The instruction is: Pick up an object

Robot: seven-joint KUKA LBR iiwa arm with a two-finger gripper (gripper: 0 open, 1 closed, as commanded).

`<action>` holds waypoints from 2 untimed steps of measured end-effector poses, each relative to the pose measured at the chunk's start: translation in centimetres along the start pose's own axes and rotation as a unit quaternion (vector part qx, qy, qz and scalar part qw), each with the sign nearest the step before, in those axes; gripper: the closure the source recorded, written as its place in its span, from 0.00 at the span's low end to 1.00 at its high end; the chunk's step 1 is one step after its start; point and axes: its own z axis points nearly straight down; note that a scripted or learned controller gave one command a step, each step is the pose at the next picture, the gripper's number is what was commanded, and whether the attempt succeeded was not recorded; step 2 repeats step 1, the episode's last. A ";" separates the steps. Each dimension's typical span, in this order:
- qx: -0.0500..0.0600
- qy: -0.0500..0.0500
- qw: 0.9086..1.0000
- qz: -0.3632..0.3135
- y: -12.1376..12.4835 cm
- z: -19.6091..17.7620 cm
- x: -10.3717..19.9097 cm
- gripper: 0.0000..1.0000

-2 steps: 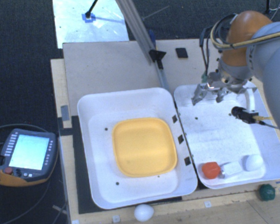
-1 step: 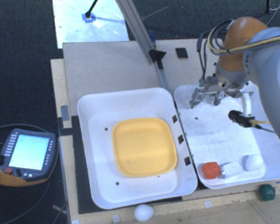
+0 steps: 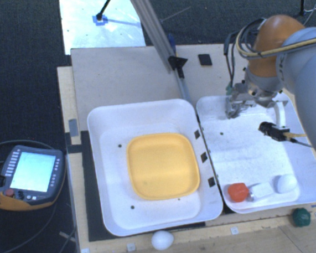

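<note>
Pincer [image 3: 234, 109]: opening cannot be determined. Toward the view's bottom from it: one orange object [image 3: 238, 192], one white block [image 3: 260, 191], one white ball [image 3: 286, 183]. To its left: one yellow plate [image 3: 163, 166].

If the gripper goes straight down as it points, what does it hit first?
Probably bare floor of the right bin, near its far wall. The gripper is over that end; the orange thing lies at the near end, out of line. Height is hard to judge here.

Single fixed overhead camera, slanted down; left bin [image 3: 113, 183], right bin [image 3: 244, 154] both framed.
</note>
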 end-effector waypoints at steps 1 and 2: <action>-0.002 0.000 1.000 0.000 0.9 -5.9 -0.4 1.00; -0.002 0.000 1.000 0.000 0.9 -5.9 -0.4 1.00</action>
